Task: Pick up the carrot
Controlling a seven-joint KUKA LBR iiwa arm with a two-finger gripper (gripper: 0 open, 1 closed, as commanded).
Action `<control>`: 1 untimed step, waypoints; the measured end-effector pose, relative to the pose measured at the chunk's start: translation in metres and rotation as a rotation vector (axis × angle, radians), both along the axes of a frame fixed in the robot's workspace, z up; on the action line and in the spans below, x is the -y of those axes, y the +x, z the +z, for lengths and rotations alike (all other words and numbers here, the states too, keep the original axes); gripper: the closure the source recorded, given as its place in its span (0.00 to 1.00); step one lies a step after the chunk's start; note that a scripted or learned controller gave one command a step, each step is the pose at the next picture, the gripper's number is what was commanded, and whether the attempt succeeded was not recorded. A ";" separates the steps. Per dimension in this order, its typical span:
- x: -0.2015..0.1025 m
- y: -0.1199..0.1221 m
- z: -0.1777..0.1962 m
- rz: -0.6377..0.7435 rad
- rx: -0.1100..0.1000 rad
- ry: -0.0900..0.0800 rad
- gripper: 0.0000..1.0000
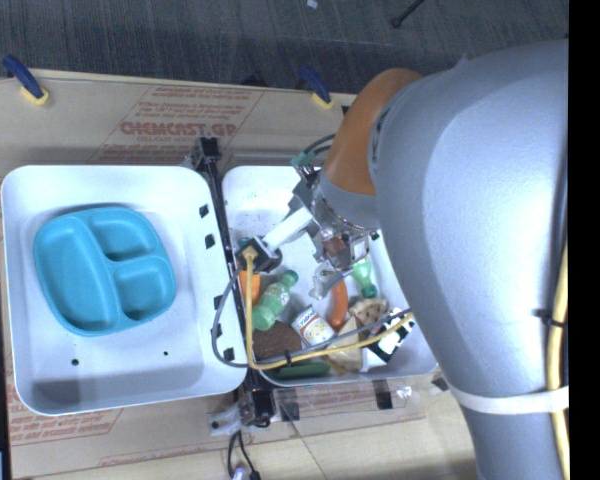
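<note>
Camera view
Bench: brown board (pixel 180 118) with red print, blue clamps at its far edge.
Left bin (pixel 20 298): shallow, white; holds a blue divided tray (pixel 102 268) lying flat toward its far left.
Right bin (pixel 250 188): shallow, white; its near half is crowded with small items, its far half is partly covered by my arm.
My arm (pixel 480 228): grey, entering from the right and covering much of the right bin; orange band (pixel 365 138) sits above the wrist.
My gripper (pixel 332 264): low over the middle of the right bin, pointing down into the clutter; I cannot tell how its end stands, nor whether anything is in it.
Carrot (pixel 338 306): orange, lying in the right bin just below my gripper, among the other items; whether they touch I cannot tell.
Second orange piece (pixel 246 286): at the left wall of the right bin.
Green bottle (pixel 271 301): lying tilted between the two orange pieces.
Dark brown block (pixel 272 342): near the front of the right bin.
Yellow cable (pixel 310 353): curving across the front of the right bin.
</note>
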State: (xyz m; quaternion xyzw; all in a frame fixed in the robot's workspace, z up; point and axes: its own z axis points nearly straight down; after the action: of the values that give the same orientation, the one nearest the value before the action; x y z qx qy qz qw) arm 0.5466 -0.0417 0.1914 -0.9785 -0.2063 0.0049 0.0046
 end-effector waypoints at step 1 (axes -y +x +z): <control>-0.045 -0.046 -0.001 -0.163 -0.005 -0.003 0.00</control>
State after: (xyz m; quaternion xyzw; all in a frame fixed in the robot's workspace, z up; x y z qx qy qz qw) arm 0.5006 0.0033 0.1902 -0.9920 -0.1257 0.0071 0.0040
